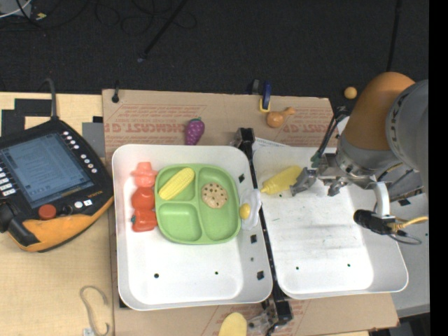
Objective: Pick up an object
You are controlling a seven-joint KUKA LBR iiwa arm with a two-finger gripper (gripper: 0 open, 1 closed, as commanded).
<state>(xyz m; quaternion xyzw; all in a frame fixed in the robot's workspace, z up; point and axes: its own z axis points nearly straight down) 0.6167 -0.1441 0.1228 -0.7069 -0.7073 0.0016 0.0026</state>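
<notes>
A yellow toy (280,180) lies at the far left of the right bin (336,257). My gripper (320,185) hovers just to its right, low over the bin's far half. The fingers (304,184) stand apart, open, with nothing between them. In the left bin (182,271) a green divided plate (183,224) bears a yellow corn cob (175,182) and a cookie (214,194). A red toy (143,200) lies beside the plate's left edge. A small yellow piece (245,211) rests at the plate's right edge.
Behind the bins, a purple grape bunch (194,129) and an orange gourd (278,116) sit on the cardboard. Another yellow toy (233,324) lies in front of the bins. A teach pendant (49,180) rests on the bench at the left.
</notes>
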